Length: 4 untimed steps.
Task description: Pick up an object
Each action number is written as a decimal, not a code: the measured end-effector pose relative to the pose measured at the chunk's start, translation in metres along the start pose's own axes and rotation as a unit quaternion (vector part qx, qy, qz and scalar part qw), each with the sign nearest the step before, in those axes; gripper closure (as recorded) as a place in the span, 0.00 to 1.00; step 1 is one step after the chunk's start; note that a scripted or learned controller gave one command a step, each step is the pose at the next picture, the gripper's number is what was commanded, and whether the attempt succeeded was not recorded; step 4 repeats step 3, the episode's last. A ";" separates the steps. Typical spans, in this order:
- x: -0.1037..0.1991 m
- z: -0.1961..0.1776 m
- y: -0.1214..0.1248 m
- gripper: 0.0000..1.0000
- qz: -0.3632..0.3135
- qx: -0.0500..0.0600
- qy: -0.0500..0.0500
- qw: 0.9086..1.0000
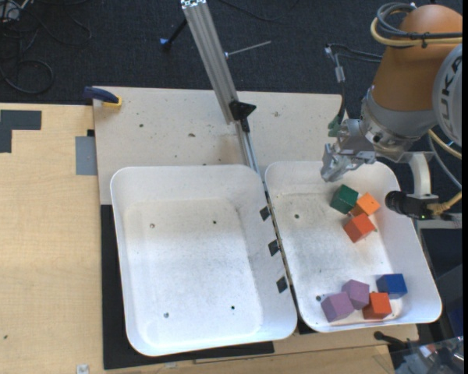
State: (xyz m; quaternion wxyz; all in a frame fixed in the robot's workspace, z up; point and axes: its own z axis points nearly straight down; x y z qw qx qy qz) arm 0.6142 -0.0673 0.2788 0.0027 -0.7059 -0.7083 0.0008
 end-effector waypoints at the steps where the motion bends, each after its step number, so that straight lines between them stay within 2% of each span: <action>1: 0.054 0.005 -0.003 1.00 0.000 0.000 0.000 1.000; 3: 0.158 0.028 -0.006 1.00 0.000 0.001 -0.001 1.000; 4: 0.158 0.028 -0.006 1.00 0.000 0.001 -0.001 1.000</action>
